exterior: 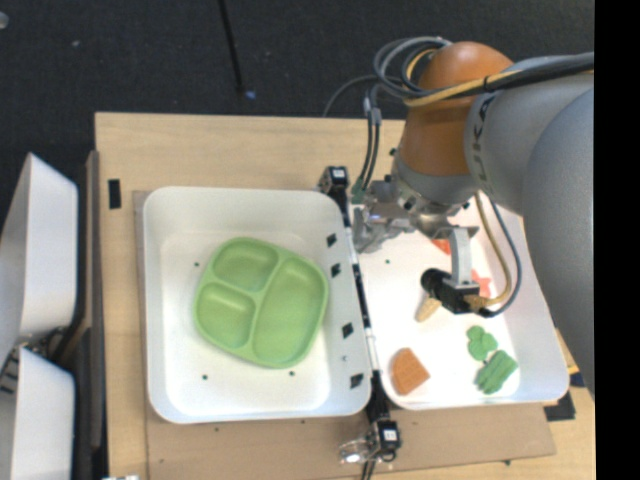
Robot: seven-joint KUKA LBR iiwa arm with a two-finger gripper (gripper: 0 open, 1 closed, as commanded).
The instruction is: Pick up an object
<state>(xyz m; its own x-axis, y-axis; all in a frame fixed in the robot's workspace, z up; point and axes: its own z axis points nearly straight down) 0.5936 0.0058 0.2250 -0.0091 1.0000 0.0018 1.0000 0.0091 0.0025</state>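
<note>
Claw (pixel 377 224) hangs at the upper left corner of the right bin (pixel 395 298), by the wall shared with the left bin (pixel 180 258) (wide or narrow, I cannot tell). Lower in the right bin lie an orange block (pixel 408 371), green pieces (pixel 490 360) and a pale cone (pixel 428 311), all apart from the claw. A green plate (pixel 262 303) lies in the left bin on the tabletop (pixel 220 148).

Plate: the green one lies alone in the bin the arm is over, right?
Not quite. In the camera view the plate does lie alone, but in the other bin, on the view's left. The arm is over the right-hand bin.
</note>
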